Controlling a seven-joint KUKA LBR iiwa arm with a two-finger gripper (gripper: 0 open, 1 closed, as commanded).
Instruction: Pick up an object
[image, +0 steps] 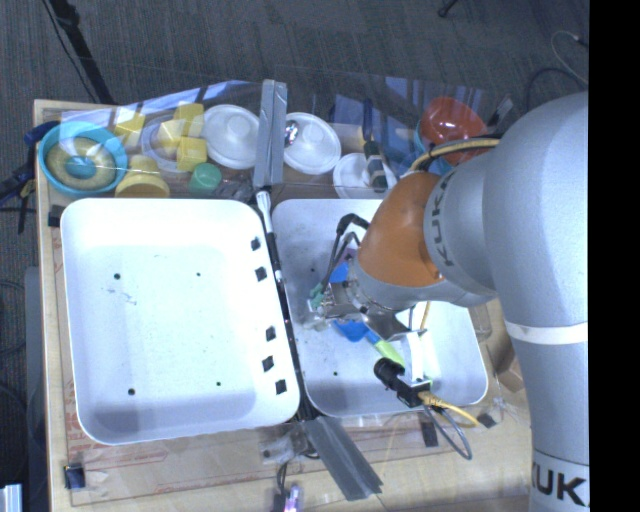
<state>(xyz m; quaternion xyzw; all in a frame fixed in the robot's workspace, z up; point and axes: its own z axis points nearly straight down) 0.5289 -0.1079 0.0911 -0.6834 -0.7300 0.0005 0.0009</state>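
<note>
Arm (520, 250) fills the right side, orange band over the right bin (455, 385). Gripper (335, 300) is low in that bin, among small blue and green objects; finger state can't be told. Blue piece (352, 328) lies just beside it, long axis running diagonally down-right. Left bin (160, 320) bare white.

Dark grey carpet floor (330, 50) surrounds a wooden bench (45, 330); tripod legs (75, 40) stand behind.

We see a robotics lab: beside the grey KUKA arm (545, 250), two white bins (160, 310) sit on a cable-strewn bench over carpet.
</note>
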